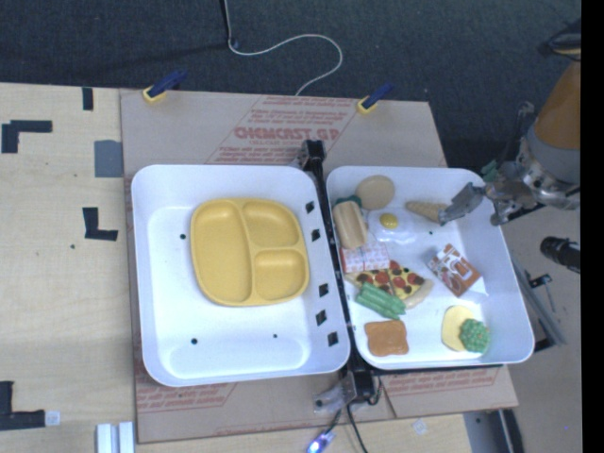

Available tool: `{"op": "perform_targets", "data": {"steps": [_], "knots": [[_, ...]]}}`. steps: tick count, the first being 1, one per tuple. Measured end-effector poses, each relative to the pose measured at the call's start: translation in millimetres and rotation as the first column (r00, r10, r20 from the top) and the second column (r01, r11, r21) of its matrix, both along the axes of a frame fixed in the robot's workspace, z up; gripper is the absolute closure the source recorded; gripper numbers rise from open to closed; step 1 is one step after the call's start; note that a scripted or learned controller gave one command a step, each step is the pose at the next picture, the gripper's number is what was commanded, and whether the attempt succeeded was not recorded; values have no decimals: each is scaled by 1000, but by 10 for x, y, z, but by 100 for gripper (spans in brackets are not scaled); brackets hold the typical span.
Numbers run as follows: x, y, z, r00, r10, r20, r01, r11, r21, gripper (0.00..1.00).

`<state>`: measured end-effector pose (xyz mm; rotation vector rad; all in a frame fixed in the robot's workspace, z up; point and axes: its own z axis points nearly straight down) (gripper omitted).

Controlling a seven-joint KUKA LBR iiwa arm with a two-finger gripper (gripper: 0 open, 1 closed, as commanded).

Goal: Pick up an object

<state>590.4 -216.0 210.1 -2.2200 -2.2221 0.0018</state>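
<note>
Toy foods — hot dog (350, 225), pizza slice (392, 279), toast (386, 337), egg (388, 222) — lie scattered in the right bin (510, 281).

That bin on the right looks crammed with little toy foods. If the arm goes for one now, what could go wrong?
The toy foods lie packed together: the pizza slice touches the green pods and a wrapped packet, so the gripper might nudge or grab the wrong one. The gripper hovers near the right bin at its upper right, beside a cone-shaped piece; a descent there could push that piece away. Flat pieces like the toast may slip.
</note>
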Motion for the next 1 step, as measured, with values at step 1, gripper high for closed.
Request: {"op": "perform_targets", "data": {"steps": [1], "knots": [[672,-59,-1312,1000,2,2,-2,1000,-1,0]]}}
